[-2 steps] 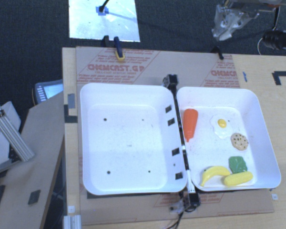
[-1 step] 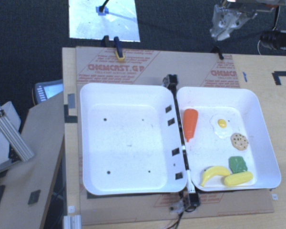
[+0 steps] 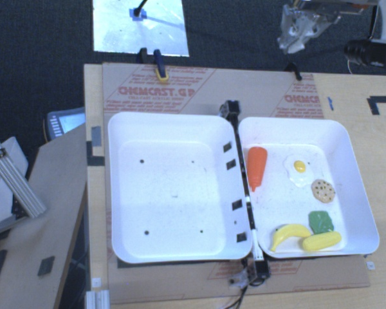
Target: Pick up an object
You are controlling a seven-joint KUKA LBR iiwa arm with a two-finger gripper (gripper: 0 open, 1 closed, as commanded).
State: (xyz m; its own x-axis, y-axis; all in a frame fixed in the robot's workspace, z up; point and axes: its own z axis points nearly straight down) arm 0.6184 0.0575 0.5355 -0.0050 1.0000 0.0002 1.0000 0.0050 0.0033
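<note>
The right bin (image 3: 347,145) holds several toy foods: an orange carrot (image 3: 255,167) by its left wall, a fried egg (image 3: 299,169), a round cookie (image 3: 322,190), a green piece (image 3: 320,221), a yellow banana (image 3: 287,234) and a yellow lemon-like piece (image 3: 321,240) at the front. My gripper (image 3: 294,33) hangs high at the top right, beyond the far edge of the bench and well away from the bins. Nothing is seen in it.
The left bin (image 3: 125,134) sits beside the right one, joined by a black clipped divider (image 3: 235,166). A shiny metal sheet (image 3: 140,17) lies on the dark floor at the back. A yellow clamp (image 3: 161,69) grips the board's far edge.
</note>
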